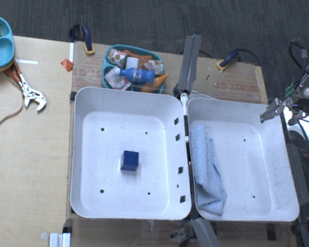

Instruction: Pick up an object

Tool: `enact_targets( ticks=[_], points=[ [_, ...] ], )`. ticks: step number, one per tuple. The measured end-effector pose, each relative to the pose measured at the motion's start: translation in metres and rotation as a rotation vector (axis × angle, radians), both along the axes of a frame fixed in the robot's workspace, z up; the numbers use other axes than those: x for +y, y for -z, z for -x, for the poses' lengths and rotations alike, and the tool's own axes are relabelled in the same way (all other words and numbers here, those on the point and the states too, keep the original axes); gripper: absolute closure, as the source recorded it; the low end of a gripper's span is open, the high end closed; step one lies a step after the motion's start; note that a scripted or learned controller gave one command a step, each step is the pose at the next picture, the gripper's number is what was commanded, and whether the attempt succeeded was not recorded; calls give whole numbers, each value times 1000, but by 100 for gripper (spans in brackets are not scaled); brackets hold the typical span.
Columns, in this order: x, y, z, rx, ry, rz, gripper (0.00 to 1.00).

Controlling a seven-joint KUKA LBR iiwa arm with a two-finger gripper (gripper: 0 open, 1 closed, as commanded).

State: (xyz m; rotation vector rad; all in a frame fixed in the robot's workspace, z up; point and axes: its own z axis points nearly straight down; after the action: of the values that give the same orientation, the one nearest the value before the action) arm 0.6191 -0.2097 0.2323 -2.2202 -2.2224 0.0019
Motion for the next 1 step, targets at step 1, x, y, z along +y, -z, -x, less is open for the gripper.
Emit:
enact_targets(
  ticks=[1],
  points=[
    [1, 130, 63, -3, 49, -4, 0]
  ],
)
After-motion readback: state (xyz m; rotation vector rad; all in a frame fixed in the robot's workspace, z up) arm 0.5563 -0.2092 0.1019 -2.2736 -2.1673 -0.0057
